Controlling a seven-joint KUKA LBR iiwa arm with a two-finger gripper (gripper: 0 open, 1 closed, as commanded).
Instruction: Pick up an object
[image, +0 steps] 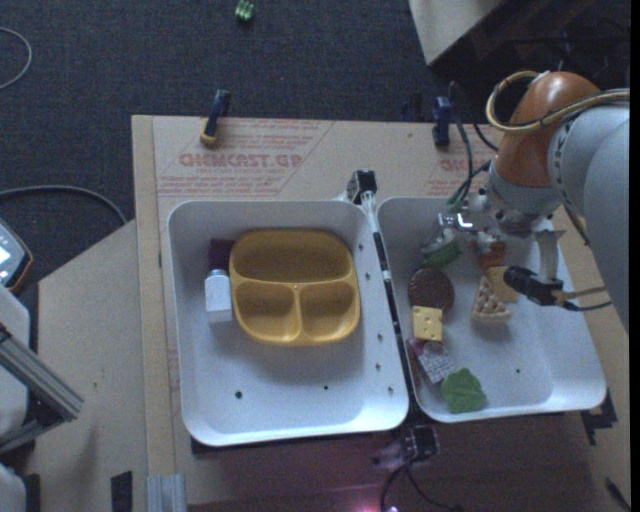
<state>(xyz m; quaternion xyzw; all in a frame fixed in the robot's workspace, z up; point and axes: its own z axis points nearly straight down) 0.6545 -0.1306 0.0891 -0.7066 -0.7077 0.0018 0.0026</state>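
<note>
A bench board (270, 150), printed with faded red lettering, is being occupied by two shallow white bins placed side by side. The left bin (200, 390) is being taken up mostly by a yellow divided tray (295, 285), which is lying flat near its middle; a small white bottle (218, 293) is being seen just beside the tray's left edge, with a dark item (220, 249) tucked behind it. The right bin (560, 370) is being reached into by the grey arm (600, 170), its orange band (535, 125) being shown above the wrist at the bin's far side. The gripper (478, 238) is being held low over the far part of this bin, close above the cluster of small objects; whether it is open or closed cannot be told, and nothing can be seen to be grasped. Below it, a dark brown round piece (431, 288) is being seen near the bin's left wall, with a yellow cheese wedge (427, 323) touching its near edge. A tan waffle-like piece (491, 300) is lying to the right of the round piece. A green leafy item (463, 391) is resting at the near edge, just beside a small patterned packet (434, 362). A small green piece (441, 251) is lying beside the gripper.
</note>
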